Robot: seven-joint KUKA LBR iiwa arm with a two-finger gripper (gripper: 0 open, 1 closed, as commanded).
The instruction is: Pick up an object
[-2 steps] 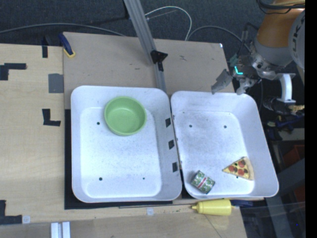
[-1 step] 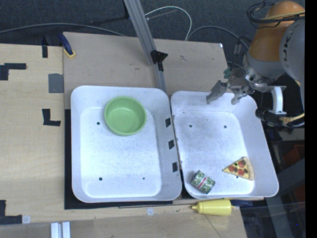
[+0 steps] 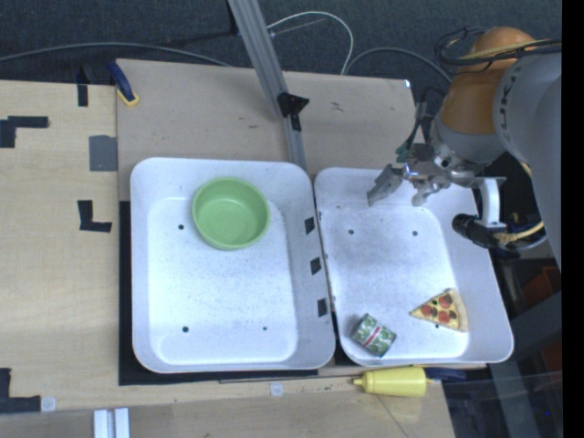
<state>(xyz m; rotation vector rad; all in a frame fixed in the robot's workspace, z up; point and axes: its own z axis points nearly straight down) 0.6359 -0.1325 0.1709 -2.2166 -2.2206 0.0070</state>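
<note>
Up at the far end of the right-hand shallow white plastic bin [image 3: 474,272], the grey arm's two-finger gripper [image 3: 401,190] hangs with its fingers spread apart and nothing between them. One finger [image 3: 381,186] points toward the middle of the tabletop [image 3: 55,245] and the other [image 3: 425,192] sits just beside it, nearer the arm. At the near end of that same bin lie a small triangular toy pizza slice with red toppings [image 3: 441,310], close to the right wall, and a small crumpled green-and-white packet [image 3: 373,334], to the left of the slice and apart from it. Both are well apart from the gripper. A yellow plastic squeeze bottle [image 3: 395,381] lies on its side on the tabletop just outside the bin's near rim. The left-hand shallow white plastic bin [image 3: 155,327] carries a round light green bowl [image 3: 230,213], upright, in its far half.
</note>
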